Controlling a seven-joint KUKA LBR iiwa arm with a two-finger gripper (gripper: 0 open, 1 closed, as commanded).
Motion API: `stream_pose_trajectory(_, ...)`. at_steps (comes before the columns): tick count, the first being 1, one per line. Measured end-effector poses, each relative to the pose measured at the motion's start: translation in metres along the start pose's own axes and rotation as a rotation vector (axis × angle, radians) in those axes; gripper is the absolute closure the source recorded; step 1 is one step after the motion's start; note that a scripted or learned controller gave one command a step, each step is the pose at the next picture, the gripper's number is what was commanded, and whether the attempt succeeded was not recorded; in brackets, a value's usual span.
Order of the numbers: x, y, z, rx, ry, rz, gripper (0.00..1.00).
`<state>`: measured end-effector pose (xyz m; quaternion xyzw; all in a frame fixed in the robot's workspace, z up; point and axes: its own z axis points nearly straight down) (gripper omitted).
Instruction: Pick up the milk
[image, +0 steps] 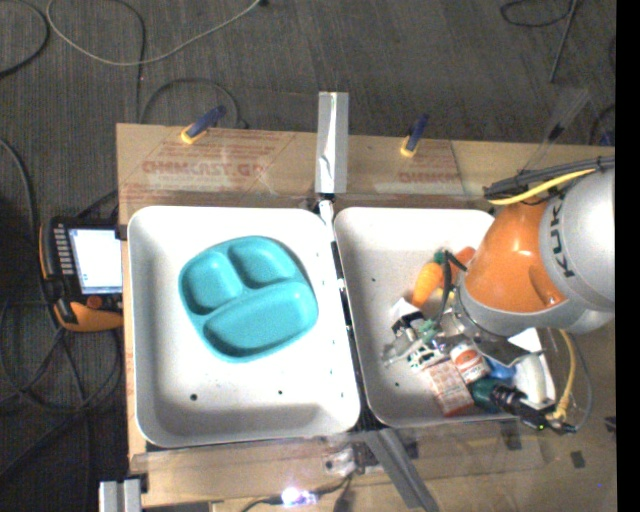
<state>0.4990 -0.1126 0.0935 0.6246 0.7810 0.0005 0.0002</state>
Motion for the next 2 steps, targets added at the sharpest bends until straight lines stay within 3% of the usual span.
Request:
stream_pose_trajectory(1,0.000,0.001,-0.007,0.001,0.002,0.001,1.00)
stream_pose_trajectory(2,0.052,0.065,-0.088,0.006,-0.001,0.140,1.00)
